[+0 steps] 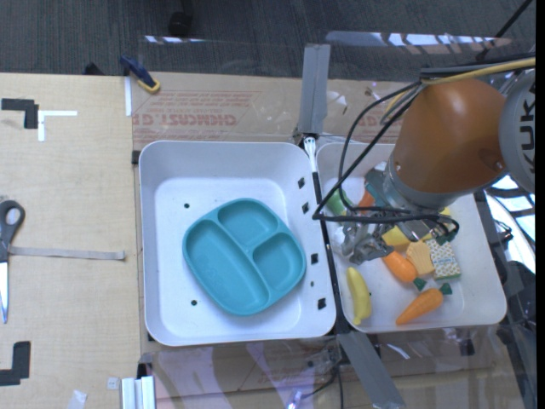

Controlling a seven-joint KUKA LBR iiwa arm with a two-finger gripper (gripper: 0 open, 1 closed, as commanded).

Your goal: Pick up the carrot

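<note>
Carrot [420,306], probably light rigid plastic, lies at five o'clock of the gripper [368,244]; grasp mid-body. Whether its fingers are parted, I cannot tell.

Arm [451,139] covers upper half of right bin [490,309], back wall lost under orange band. Gripper [368,244] a grey tangle below wrist (too cluttered to read). Green item [338,201] half hidden behind cable. Scissors [7,245] cut off at left edge. Arm itself cropped at right edge.
</note>
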